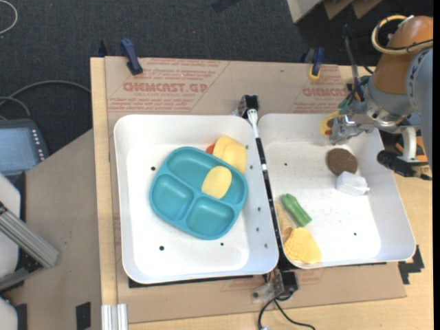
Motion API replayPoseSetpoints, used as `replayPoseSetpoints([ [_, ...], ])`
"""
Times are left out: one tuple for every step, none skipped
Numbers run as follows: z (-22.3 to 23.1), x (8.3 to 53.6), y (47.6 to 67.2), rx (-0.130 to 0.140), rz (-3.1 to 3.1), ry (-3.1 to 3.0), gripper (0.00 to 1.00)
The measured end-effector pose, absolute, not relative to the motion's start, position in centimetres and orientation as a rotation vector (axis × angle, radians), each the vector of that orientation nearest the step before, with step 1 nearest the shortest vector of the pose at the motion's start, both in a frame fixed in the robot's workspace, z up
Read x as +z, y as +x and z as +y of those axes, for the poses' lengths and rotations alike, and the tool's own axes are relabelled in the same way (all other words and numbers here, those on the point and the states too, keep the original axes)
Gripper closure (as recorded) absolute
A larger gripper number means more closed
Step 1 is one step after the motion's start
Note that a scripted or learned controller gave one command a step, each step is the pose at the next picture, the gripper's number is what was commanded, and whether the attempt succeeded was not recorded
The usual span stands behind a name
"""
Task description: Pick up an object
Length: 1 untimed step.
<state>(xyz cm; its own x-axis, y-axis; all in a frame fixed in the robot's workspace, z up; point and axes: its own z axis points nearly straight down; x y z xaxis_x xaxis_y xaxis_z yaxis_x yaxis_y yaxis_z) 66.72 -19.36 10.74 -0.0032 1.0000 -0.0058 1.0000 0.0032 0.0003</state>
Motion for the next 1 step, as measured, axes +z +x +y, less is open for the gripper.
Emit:
replayPoseSetpoints([
  [-22.62, 16.86, 66.78, 0.004, 2.212, 2.216, 1.00],
])
